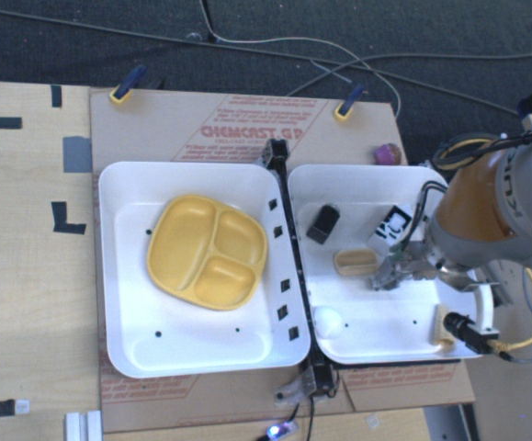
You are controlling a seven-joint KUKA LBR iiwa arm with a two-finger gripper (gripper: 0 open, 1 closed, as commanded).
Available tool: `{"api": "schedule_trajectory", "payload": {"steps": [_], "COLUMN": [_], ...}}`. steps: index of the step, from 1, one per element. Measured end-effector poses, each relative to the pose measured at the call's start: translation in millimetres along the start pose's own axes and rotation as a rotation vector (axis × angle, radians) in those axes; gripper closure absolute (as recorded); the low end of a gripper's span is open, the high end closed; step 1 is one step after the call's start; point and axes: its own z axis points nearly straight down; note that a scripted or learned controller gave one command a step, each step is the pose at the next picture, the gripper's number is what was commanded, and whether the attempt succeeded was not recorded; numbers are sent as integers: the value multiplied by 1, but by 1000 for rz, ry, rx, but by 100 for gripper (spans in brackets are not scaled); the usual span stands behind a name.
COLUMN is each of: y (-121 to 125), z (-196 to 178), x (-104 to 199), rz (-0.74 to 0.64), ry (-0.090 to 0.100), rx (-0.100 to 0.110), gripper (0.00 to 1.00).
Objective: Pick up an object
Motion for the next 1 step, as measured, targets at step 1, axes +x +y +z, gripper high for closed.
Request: {"api": "schedule_trajectory", "payload": {"steps": [1], "y": [-1], "z": [-62], "x": [-5], "rz": [0], "ry": [2], "rx": [-1], "gripper": [100]}}
